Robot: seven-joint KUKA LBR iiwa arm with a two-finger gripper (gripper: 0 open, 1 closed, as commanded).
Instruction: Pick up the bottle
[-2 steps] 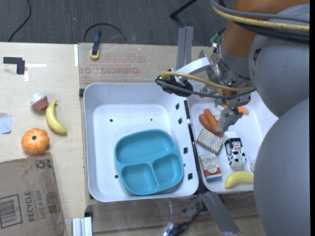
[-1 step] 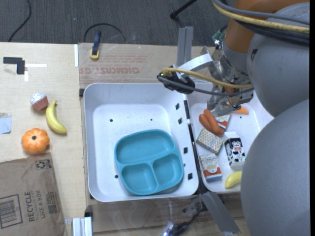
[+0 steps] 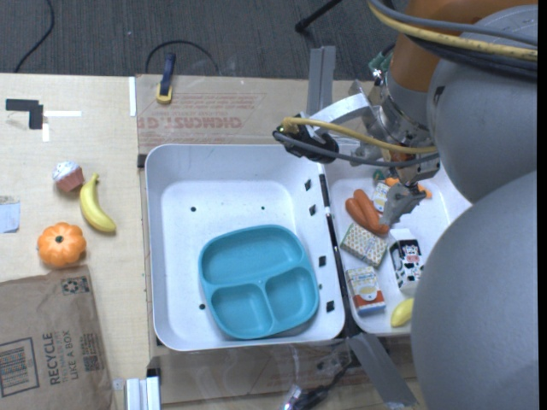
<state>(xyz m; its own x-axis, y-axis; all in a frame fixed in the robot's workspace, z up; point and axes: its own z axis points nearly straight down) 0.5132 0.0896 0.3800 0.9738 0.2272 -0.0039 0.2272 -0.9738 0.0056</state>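
Near the lower edge, a blue divided tray (image 3: 256, 278) is lying in the left bin (image 3: 171, 229). In the right bin (image 3: 376, 330), a yellow item (image 3: 402, 313), a small carton (image 3: 367, 287), and a black-and-white carton (image 3: 407, 261) are sitting below a patterned box (image 3: 363, 244) and orange sausages (image 3: 366, 212). The gripper (image 3: 398, 196) is hanging just right of the sausages; jaw state cannot be determined. The bottle cannot be identified with certainty.

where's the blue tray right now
The blue tray lies in the left bin, toward its near right corner, beside the divider from the right bin.
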